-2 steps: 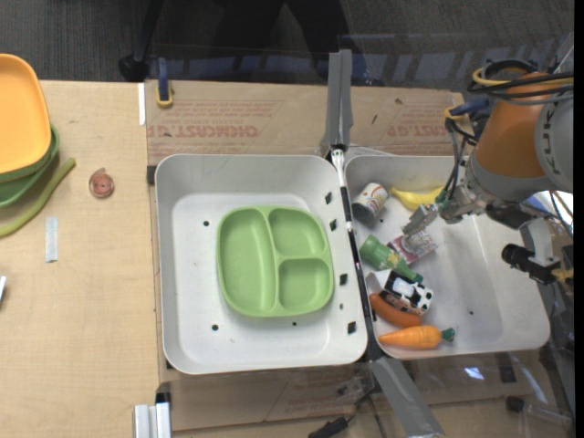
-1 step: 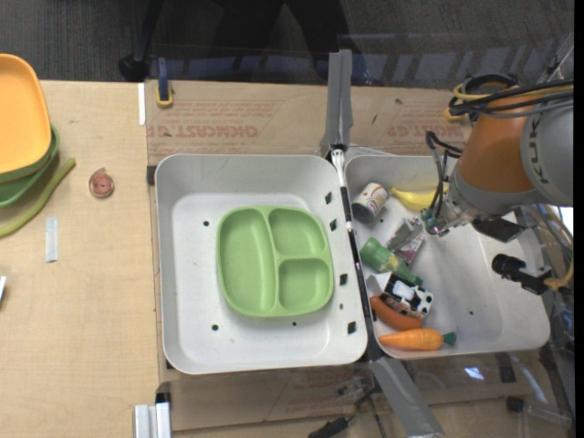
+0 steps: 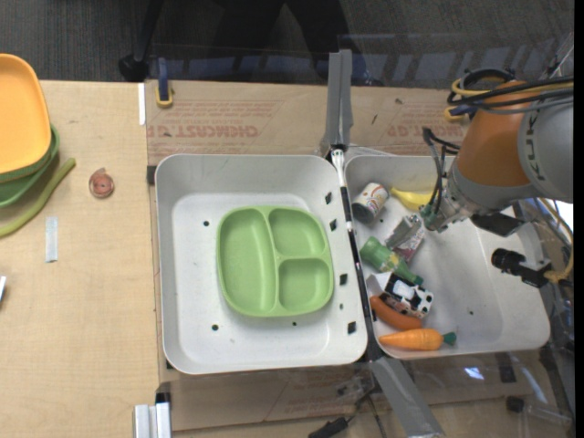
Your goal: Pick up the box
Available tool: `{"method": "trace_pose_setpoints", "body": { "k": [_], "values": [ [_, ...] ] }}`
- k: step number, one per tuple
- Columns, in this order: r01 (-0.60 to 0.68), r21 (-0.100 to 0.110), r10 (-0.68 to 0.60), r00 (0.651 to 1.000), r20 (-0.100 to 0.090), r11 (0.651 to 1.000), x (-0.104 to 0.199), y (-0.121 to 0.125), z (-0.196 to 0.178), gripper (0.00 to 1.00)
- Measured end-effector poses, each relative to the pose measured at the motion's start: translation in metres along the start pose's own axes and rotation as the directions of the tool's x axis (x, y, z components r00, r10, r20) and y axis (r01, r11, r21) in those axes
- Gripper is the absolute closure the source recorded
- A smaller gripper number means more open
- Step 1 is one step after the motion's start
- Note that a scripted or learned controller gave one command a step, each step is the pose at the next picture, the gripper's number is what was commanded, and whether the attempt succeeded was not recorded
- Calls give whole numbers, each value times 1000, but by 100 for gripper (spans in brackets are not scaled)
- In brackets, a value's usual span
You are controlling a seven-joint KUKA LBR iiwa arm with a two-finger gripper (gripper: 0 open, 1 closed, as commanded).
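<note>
Right bin (image 3: 511, 331), 1 box (image 3: 406, 294), black-and-white, lying near the front-left corner among toy food, not yet lifted; gripper (image 3: 408, 235) lowered just beyond it, its opening impossible to tell; grasp and lift outstanding.

I am looking down on a robot lab, not a home. The table (image 3: 82, 272) is bare plywood with flattened cardboard (image 3: 237, 126) taped under two white bins (image 3: 169, 272) fixed side by side. A grey arm (image 3: 520, 149) with an orange band reaches in, loose cables (image 3: 484, 85) looped over it. The things are test props: a green divided tray (image 3: 274, 261), a toy carrot (image 3: 415, 339), a toy banana (image 3: 411, 196), a small can (image 3: 370, 201). Beyond the table I see grey carpet (image 3: 438, 7) and the base of an office chair (image 3: 137, 62).
</note>
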State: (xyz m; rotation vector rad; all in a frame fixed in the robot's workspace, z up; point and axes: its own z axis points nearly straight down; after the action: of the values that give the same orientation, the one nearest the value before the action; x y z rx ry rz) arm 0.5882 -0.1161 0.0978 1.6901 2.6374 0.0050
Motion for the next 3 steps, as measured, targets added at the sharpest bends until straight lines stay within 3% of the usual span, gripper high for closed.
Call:
{"method": "trace_pose_setpoints", "body": {
  "k": [1,2,3],
  "values": [
    [-4,-7,4,1000,6,1000,-2,1,-11,100],
    [-4,-7,4,1000,6,1000,-2,1,-11,0],
    [139,-6,-139,990,6,990,3,1,-2,0]
  ]
}}
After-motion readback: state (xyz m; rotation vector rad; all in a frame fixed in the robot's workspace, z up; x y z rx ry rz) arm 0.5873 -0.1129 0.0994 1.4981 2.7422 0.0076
